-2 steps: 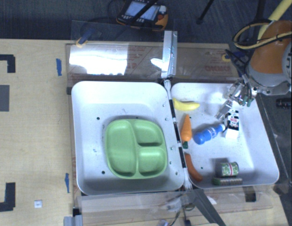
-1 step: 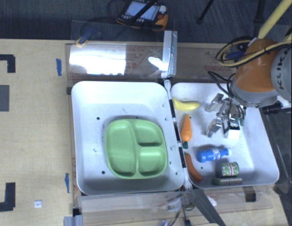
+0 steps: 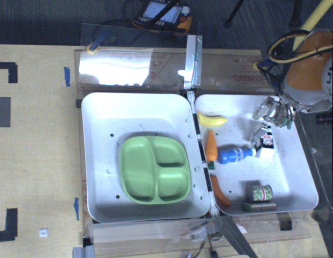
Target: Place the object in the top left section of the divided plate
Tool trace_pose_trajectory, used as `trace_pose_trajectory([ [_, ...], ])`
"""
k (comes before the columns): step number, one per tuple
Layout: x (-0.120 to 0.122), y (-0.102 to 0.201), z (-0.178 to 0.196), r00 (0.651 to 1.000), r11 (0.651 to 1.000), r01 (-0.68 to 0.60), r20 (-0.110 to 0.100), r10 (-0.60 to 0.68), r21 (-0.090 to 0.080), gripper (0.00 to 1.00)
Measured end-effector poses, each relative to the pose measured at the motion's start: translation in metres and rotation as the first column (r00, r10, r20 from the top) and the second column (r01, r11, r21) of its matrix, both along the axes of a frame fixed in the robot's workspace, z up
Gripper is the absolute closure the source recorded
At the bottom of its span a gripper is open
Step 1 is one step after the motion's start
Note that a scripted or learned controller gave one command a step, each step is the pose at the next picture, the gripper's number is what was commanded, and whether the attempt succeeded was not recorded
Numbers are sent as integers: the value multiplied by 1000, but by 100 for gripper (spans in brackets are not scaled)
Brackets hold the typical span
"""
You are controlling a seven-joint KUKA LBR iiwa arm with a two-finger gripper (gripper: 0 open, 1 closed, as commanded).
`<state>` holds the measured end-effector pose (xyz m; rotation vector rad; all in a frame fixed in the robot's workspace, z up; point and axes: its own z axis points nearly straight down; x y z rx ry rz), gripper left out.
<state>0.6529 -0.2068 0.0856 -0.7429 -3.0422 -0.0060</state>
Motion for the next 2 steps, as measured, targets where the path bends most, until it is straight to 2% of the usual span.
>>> trace_pose_trajectory([
  [1, -19, -17, 67, 955, 955, 296, 12, -295, -6, 0],
  [2, -20, -16, 155, 803, 803, 596, 11, -596, -7, 0],
])
